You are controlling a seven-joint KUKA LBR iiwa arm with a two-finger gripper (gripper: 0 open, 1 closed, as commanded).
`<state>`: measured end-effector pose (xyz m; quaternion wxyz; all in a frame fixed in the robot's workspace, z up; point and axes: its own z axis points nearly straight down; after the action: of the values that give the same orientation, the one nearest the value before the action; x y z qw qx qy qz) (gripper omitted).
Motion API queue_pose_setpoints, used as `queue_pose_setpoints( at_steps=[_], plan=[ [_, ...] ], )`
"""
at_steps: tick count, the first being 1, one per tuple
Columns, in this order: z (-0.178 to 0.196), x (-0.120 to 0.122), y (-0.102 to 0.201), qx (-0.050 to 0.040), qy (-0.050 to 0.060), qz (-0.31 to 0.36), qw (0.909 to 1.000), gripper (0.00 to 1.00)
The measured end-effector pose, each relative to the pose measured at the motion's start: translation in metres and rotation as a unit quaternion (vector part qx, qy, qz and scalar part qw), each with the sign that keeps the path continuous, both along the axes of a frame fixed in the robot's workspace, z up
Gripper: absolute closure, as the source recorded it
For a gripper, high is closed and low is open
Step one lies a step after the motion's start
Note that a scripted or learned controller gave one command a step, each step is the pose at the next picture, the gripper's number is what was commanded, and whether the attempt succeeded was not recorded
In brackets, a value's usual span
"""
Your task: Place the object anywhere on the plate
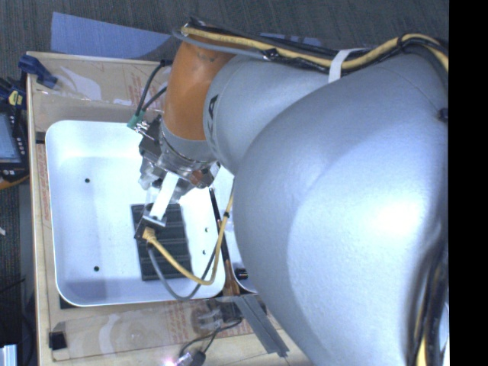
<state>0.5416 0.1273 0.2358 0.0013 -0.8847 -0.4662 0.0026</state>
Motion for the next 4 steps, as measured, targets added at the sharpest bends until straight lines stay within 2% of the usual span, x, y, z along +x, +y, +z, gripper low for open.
queue_pose_setpoints(
  at_steps=[1,2,3,4],
  plan=[
    [-0.040,0.107,-0.048,-0.0010,-0.001,-0.263,0.9649,1.00],
    [-0.045,0.095,-0.103,-0.0021,-0.001,-0.371,0.9285,1.00],
    [0.016,0.100,-0.038,-0.0012,-0.003,-0.372,0.9283,1.00],
    [0.074,0.095,-0.039,0.0004,-0.001,-0.143,0.9898,1.00]
  ],
)
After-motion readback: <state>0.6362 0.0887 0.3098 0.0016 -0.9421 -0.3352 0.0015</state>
